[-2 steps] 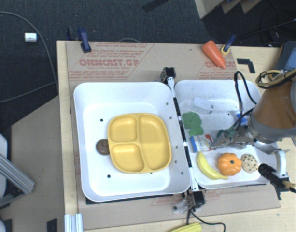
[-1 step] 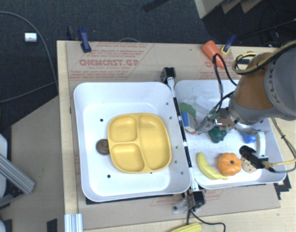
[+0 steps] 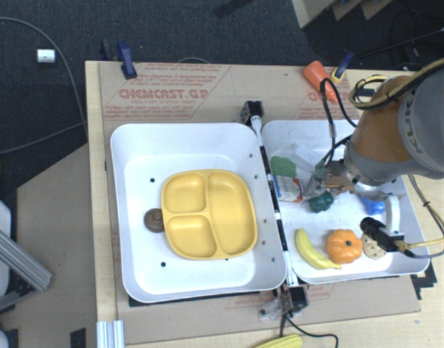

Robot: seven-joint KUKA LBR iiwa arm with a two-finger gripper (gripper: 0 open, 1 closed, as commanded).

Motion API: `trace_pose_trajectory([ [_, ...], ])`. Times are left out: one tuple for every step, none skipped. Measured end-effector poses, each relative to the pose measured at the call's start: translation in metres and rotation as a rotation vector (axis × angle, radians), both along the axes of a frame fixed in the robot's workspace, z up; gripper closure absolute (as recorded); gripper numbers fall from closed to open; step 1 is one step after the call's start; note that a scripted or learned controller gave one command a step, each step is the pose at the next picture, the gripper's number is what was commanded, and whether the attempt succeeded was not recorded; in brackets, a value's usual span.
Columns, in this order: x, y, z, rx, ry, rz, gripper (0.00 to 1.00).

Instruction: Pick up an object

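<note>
In the right bin (image 3: 301, 133) lie a dark teal lump (image 3: 322, 203), a green piece (image 3: 283, 167), a printed packet (image 3: 286, 188), a yellow banana (image 3: 311, 250) and an orange round fruit (image 3: 344, 246). My gripper (image 3: 319, 187) hangs low in this bin, just above the teal lump and right of the packet. Its tips are lost against the clutter, so no hold on anything can be made out. The orange-banded wrist (image 3: 377, 133) covers the bin's right back part.
The left bin (image 3: 135, 165) holds a yellow divided plate (image 3: 208, 214) with a small brown disc (image 3: 153, 220) at its left side. A blue piece (image 3: 374, 208) and a white piece (image 3: 392, 213) lie near the right bin's right wall.
</note>
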State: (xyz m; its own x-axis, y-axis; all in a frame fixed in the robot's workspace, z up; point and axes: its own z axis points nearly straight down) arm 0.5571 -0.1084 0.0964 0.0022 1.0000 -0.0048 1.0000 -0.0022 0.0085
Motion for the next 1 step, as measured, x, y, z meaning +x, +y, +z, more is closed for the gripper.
trace_pose_trajectory([
  [0.0283, 0.0426, 0.0891, 0.005, 0.006, 0.004, 1.00],
])
